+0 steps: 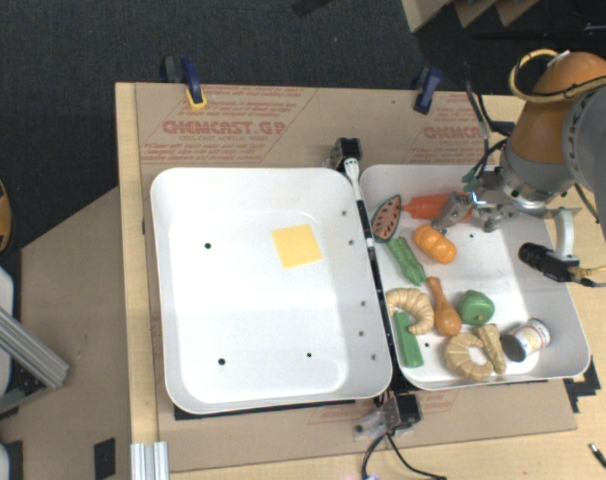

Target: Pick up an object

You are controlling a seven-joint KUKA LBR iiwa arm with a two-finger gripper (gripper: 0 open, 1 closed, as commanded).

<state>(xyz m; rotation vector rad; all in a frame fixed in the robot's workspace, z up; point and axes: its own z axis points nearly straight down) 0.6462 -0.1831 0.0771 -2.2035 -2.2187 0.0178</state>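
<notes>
My gripper (467, 208) hangs over the far part of the right bin (543, 298), just right of a red-orange toy piece (424, 206). Whether it touches that piece cannot be made out. Below it lie an orange toy fruit (435, 245) and a green bean pod (407, 261). Further toward the front are a croissant (411, 308), a brown drumstick (443, 310), a green round fruit (475, 307), a bread ring (467, 356) and a small black-and-white can (526, 339). A brown oval piece (386, 218) leans at the bin's left wall. A yellow flat square (297, 245) lies in the left bin (183, 268).
The grey arm with its orange band (573, 73) comes in over the right bin's far right corner. Blue clamps (192, 80) (426, 88) hold the board's far edge. A black latch (347, 154) sits between the bins at the back.
</notes>
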